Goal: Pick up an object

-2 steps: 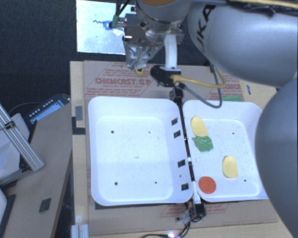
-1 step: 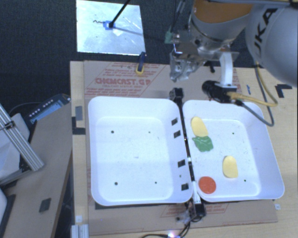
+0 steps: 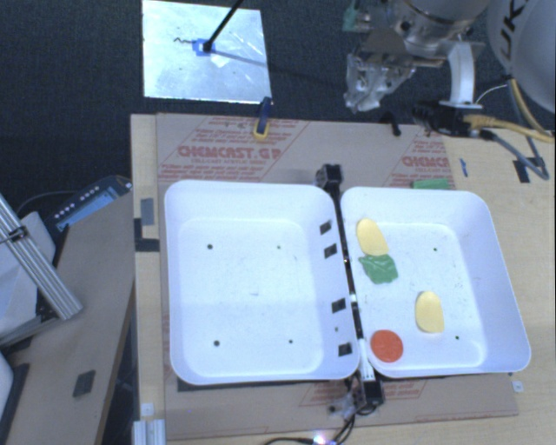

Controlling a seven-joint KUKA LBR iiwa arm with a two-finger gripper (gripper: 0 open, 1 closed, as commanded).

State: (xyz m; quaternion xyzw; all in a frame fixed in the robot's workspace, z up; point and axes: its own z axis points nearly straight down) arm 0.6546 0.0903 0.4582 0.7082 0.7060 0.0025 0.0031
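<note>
My claw (image 3: 375,87) hangs above the bench, can't tell its state. All four pieces sit below it in the right bin (image 3: 486,235); the yellow piece (image 3: 371,235) touches the green one (image 3: 380,268), so I might snag both or neither

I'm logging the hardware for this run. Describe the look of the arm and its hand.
The hand is a pale, silvery metal assembly that looks partly see-through. Above it the arm is grey, with a rounded white housing at the top right. A white bracket hangs beside the wrist. Yellow and white cables trail across the bench.
</note>
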